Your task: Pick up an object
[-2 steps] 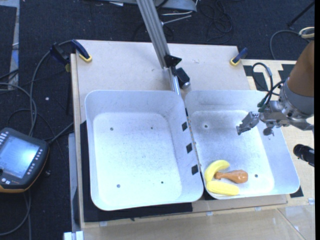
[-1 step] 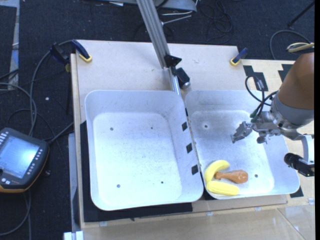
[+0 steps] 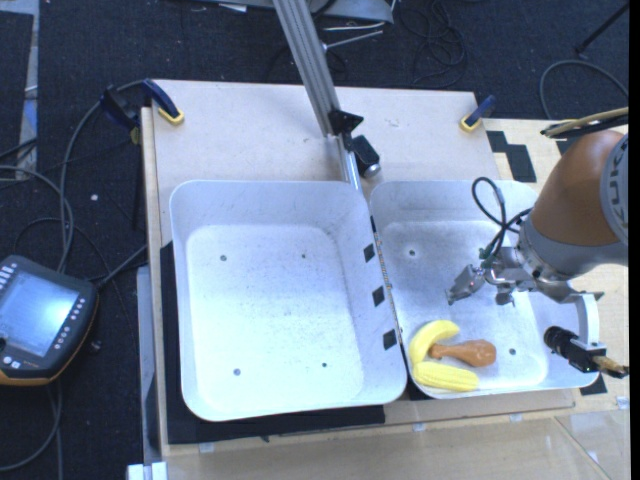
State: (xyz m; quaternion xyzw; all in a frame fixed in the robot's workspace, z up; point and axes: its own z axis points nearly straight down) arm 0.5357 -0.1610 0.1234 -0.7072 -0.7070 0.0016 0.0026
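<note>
Tool: we cannot tell its opening.
Risk: we could miss the banana and drumstick, crowded against the right bin's front edge.

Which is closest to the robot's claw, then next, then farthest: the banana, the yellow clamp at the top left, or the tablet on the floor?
From the gripper:
1. Banana, right bin, just below.
2. Yellow clamp, bench's far-left corner.
3. Tablet, floor, far left.
</note>
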